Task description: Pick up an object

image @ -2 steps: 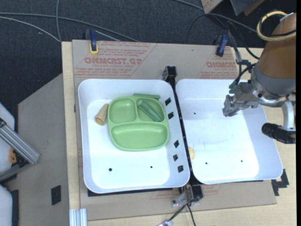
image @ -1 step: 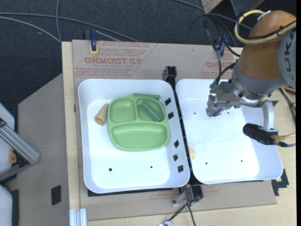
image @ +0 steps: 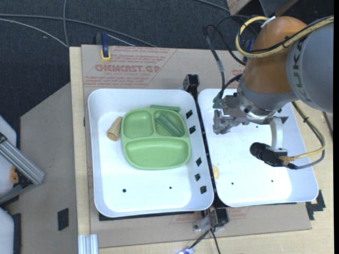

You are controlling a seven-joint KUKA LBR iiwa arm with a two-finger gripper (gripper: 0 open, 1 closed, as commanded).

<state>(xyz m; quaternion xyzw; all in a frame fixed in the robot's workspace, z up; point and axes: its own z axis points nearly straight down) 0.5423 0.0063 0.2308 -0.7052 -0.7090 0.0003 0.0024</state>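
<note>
A green divided plate (image: 154,139) lies in the left bin (image: 106,189). A darker green piece (image: 170,121) rests in the plate's upper right compartment. A tan cone-shaped object (image: 114,128) lies just left of the plate. My gripper (image: 223,123) hangs over the upper left part of the right bin (image: 265,192), close to the divider between the bins. Nothing shows under or beside it on the bin floor. The grey and orange arm (image: 275,57) covers the bin's upper right part.
A small yellowish bit (image: 215,171) sits at the inner edge of the right bin. A black fitting with a yellow cable (image: 267,154) hangs from the arm over the right bin's middle. Black clips (image: 191,82) line the divider.
</note>
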